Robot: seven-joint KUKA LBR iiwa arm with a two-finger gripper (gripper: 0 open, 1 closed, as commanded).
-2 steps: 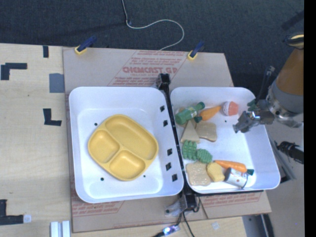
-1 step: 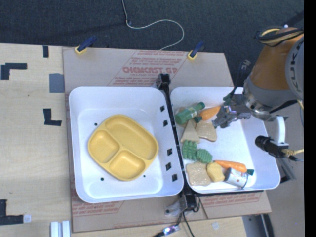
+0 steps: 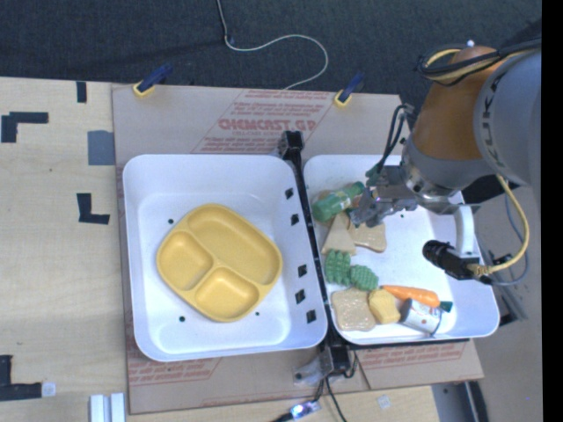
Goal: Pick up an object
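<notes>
The right bin [image 3: 471, 323] holds several toy foods. A green bottle-like piece [image 3: 335, 203] lies at its upper left. Tan bread slices [image 3: 341, 235] sit below it, then green leafy pieces [image 3: 346, 271]. Near the front lie another bread slice [image 3: 350, 309], a yellow chunk [image 3: 383, 306], an orange carrot [image 3: 410, 294] and a white tube [image 3: 422, 316]. My gripper [image 3: 369, 211] hangs low over the bread slice [image 3: 373, 236] just right of the green piece. Nothing shows between its fingers.
The left bin [image 3: 145, 183] carries a yellow divided plate [image 3: 218, 260]. A black divider clip row [image 3: 301, 227] runs between the bins. The arm's grey and orange body [image 3: 466, 121] covers the right bin's upper right. A cable [image 3: 273, 42] lies on the dark floor behind.
</notes>
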